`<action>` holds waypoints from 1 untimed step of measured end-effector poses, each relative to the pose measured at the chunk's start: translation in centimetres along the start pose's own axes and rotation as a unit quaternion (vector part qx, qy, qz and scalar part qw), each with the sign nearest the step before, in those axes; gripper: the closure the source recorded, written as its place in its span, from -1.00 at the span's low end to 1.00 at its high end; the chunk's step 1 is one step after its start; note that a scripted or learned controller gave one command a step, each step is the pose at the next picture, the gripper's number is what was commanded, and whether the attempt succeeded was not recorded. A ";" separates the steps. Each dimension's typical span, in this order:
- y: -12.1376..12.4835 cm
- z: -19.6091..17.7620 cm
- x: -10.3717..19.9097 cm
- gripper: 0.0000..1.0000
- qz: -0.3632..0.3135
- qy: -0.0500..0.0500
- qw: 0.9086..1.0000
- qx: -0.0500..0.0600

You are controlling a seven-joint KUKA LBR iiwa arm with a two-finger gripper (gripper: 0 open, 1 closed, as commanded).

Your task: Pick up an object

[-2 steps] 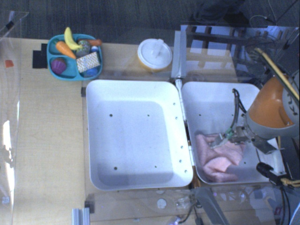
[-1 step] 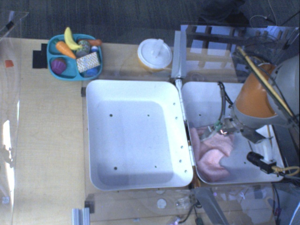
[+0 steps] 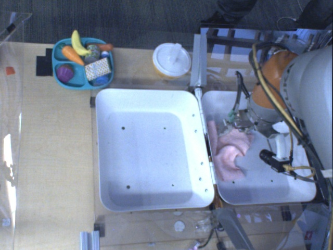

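A crumpled pink cloth [image 3: 229, 152] lies in the right white bin [image 3: 260, 191], against its left wall. My gripper [image 3: 238, 120] hangs low over the bin's far part, right at the cloth's upper edge. The arm's grey body and orange band reach in from the right and hide the bin's right side. I cannot tell whether the gripper touches the cloth.
The left white bin [image 3: 151, 150] sits beside the right one, their rims meeting in the middle. On the bench's far left stands a blue tray [image 3: 83, 61] of toy food. A white lidded cup [image 3: 171, 60] stands behind the bins.
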State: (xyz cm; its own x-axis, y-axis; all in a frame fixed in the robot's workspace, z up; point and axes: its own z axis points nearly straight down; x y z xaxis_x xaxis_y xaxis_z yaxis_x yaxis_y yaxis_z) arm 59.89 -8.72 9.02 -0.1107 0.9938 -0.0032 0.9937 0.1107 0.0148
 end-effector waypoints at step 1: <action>-8.3 -0.2 -5.8 -1.00 0.005 -0.002 1.000 0.001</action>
State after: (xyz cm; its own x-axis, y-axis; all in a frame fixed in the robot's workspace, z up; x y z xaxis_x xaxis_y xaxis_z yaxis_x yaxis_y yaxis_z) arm 52.29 -15.39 9.07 -0.1000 0.9950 -0.0061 0.9949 0.1000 0.0138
